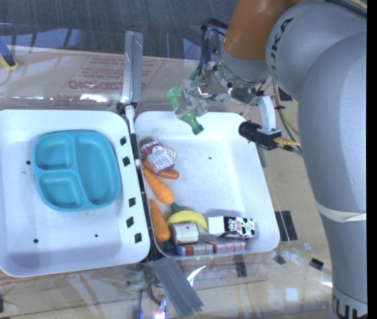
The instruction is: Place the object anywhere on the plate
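Observation:
A blue sectioned plate [77, 168] lies in the left bin [15, 244]. My gripper [192, 106] hangs over the back edge of the right bin [241, 171], raised above it. A green object [183, 109] sits between its fingers, one end by the bin's rim and the other pointing down to the right. The gripper is shut on it. The plate is well to the left of and below the gripper in the view.
The right bin holds a packaged snack [159, 155], two carrots [159, 187], a banana [188, 217], a cow-print carton [231, 226] and small boxes [201, 246] along its left and front sides. A metal divider [132, 72] stands between the bins.

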Robot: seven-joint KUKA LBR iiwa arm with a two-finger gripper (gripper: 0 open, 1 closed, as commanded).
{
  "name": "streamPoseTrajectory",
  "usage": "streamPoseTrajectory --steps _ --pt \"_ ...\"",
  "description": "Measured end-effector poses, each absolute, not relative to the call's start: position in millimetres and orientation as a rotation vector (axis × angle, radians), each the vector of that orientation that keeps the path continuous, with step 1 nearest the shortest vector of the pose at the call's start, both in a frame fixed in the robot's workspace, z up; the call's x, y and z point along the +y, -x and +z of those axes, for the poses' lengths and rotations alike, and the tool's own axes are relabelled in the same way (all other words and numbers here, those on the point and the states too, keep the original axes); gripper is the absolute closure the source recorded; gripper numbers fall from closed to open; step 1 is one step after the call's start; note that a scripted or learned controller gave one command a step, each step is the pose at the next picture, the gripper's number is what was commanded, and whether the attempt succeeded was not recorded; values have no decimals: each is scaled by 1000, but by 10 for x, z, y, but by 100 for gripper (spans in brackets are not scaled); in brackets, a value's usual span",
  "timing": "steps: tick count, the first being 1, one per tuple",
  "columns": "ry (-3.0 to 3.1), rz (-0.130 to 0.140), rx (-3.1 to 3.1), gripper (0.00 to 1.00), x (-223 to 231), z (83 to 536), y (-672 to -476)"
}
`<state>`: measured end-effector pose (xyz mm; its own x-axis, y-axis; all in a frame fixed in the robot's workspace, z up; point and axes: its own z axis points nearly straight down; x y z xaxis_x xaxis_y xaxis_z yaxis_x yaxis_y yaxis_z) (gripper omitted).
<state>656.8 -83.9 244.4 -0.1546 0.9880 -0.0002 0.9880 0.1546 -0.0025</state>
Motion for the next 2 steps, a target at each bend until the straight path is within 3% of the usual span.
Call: streamPoseTrajectory --steps 1,2 --pt "2042 4 -2384 100 -273 2373 -5767" --pt "2288 7 -2147 100 -526 2547 -5480"
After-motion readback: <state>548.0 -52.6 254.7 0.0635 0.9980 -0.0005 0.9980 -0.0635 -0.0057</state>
